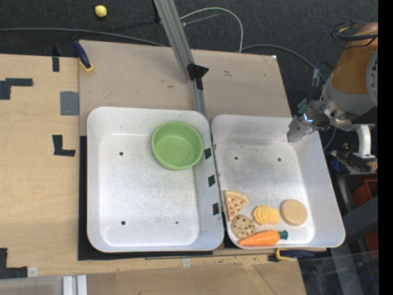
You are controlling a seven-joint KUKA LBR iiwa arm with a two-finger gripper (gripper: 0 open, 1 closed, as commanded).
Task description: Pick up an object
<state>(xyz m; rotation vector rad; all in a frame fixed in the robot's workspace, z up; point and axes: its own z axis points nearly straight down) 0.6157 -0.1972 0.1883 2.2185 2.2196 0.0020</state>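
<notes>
Now the gripper [299,128] hangs over the right bin's [319,165] far corner; can't tell finger state. Carrot [261,238], cookie [243,225], pizza slice [234,203] sit well apart, toward cam.

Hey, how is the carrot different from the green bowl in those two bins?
The carrot is orange, long and thin, lying flat; the green bowl is round, much bigger, and sits upright with its opening up. The carrot lies in the right bin at its near edge, close beside other toy foods; the green bowl stands alone in the left bin near the far side. Both rest inside white bins, apart from the gripper.
</notes>
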